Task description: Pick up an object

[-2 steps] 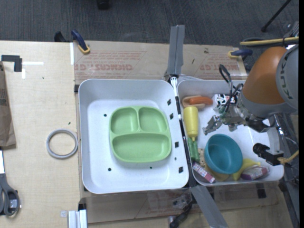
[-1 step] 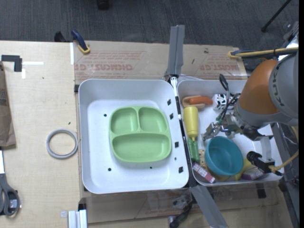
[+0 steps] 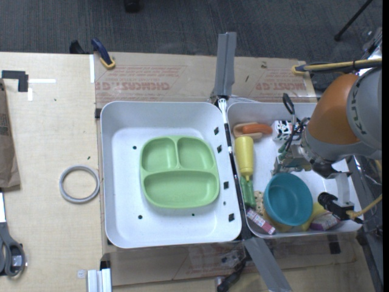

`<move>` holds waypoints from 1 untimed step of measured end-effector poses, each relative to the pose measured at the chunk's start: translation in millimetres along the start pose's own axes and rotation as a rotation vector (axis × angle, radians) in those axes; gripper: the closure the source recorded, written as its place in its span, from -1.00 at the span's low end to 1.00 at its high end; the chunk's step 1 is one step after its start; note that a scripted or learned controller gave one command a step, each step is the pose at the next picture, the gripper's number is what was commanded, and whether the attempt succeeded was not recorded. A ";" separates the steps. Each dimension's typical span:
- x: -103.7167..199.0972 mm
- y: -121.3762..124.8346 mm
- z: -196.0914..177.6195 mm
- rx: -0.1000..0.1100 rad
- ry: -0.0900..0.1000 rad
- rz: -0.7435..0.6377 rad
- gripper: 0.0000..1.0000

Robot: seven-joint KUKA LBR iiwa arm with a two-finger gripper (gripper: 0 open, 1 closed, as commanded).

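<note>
Reaching in from the right, the arm (image 3: pixel 340 111) hangs its gripper (image 3: pixel 296 154) over the right bin (image 3: pixel 243 109), where every loose pick lies; whether it grips anything I cannot tell. There: one teal bowl (image 3: pixel 288 199), one yellow bottle (image 3: pixel 244 154), one orange carrot (image 3: pixel 254 128). The left bin (image 3: pixel 115 181) holds one green tray (image 3: pixel 179 172).

Crowded right bin (image 3: pixel 261 108): teal bowl (image 3: pixel 289 199) at five o'clock, yellow bottle (image 3: pixel 244 156) against the nine o'clock wall, orange carrot (image 3: pixel 252 128) at eleven. Between bottle and bowl, only a narrow lane. Above the three o'clock side, blocked by the arm (image 3: pixel 340 117). Left bin (image 3: pixel 112 181): green divided plate (image 3: pixel 179 172) at centre, open white floor all round it.
</note>
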State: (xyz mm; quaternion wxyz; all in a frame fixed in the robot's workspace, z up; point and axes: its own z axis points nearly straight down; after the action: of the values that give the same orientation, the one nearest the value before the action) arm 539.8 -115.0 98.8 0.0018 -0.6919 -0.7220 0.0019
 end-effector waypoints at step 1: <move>18.0 -15.3 2.1 -0.003 0.001 0.320 1.00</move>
State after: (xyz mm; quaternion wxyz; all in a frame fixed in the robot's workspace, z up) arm 523.8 -97.7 96.8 0.0009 -0.7982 -0.6024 0.0010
